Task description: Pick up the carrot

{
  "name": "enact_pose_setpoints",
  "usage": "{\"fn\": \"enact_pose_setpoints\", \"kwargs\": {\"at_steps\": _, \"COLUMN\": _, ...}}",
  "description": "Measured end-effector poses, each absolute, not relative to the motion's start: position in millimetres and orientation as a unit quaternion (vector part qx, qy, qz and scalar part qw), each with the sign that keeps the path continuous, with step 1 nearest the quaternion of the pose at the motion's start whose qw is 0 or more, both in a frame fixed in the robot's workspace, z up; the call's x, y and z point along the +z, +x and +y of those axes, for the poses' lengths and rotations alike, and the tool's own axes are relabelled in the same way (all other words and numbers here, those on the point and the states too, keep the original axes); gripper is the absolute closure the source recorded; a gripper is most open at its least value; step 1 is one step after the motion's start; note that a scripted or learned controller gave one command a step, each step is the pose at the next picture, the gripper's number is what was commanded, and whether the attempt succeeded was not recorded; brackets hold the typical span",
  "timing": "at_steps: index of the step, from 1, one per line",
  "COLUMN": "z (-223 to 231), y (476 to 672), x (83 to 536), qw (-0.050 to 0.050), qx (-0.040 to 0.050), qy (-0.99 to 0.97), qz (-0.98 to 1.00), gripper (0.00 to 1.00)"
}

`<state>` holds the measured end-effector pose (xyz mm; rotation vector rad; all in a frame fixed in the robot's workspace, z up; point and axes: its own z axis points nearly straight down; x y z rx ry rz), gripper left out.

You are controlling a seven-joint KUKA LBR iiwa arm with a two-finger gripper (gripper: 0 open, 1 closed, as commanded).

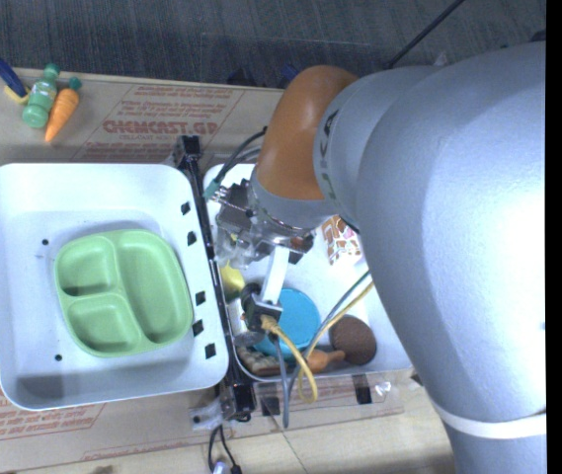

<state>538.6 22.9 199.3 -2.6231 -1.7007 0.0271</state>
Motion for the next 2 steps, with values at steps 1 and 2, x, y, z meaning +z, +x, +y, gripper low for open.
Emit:
{"fn": "enact_pose_setpoints", "kwargs": {"at_steps": 1, "z": -73, "y": 513.3, "x": 191, "qw": 0.002, "qx": 0.0046, "qy": -0.819, "qz": -0.574, "gripper": 1.0}}
{"fn": "enact_pose_setpoints", "kwargs": {"at_steps": 2, "z": -197, "y": 515.0, "x": 139, "qw": 0.002, "qx": 0.006, "qy": -0.849, "qz": -0.528, "gripper": 1.0}}
